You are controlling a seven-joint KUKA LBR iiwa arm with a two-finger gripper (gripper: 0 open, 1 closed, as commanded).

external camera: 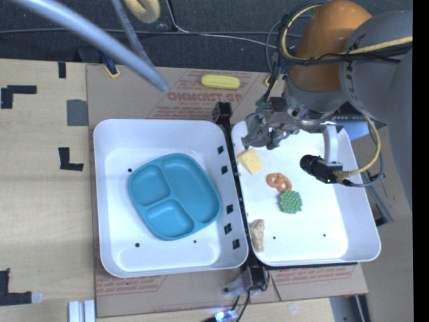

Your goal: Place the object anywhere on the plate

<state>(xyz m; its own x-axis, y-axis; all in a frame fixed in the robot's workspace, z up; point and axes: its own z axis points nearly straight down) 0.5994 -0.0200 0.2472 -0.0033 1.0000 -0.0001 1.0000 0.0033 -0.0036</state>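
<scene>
The tool [263, 134] hangs over the right bin's [348, 247] upper left corner, just above the cheese wedge [250, 161]; its grip cannot be told. The blue plate [174, 194] lies centre-left.

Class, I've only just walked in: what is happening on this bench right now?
A grey robot arm reaches in over the right bin, its gripper hanging above a yellow cheese-like wedge. A pretzel, a green bumpy ball and a small tan piece also lie in that bin. The blue divided plate sits in the left bin, with nothing on it yet.
</scene>
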